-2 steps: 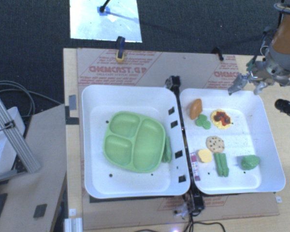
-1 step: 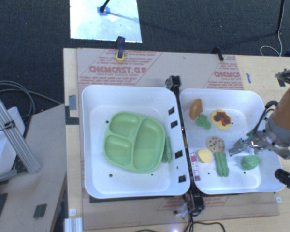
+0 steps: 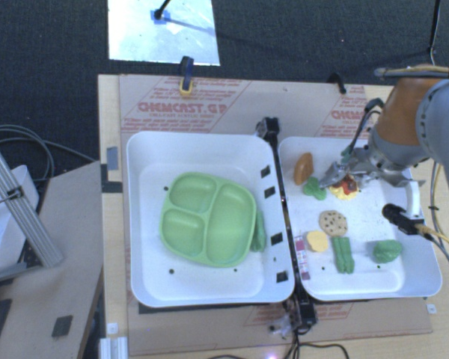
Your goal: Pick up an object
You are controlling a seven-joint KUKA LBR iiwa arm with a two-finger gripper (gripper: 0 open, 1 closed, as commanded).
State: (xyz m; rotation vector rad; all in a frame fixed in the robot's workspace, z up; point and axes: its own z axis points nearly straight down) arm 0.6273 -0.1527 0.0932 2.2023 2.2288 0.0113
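The right bin [image 3: 419, 275] holds several toy foods. These are an orange roll [image 3: 304, 167], a small green piece [image 3: 314, 190], a red and yellow piece [image 3: 348, 190], a brown cookie [image 3: 332, 222], a yellow slice [image 3: 317, 241], a green pod [image 3: 343, 254] and a leafy green lump [image 3: 388, 250]. My gripper [image 3: 341, 176] is low over the bin's back half, right above the red and yellow piece and just right of the small green piece. The gripper's metal parts partly cover the red and yellow piece.
A green divided plate [image 3: 208, 218] lies in the left bin [image 3: 146, 275], with a green strip [image 3: 260, 230] at its right rim. Black clips line the wall between the bins [image 3: 278, 200]. A black cable fitting [image 3: 400, 219] hangs over the right bin's right side.
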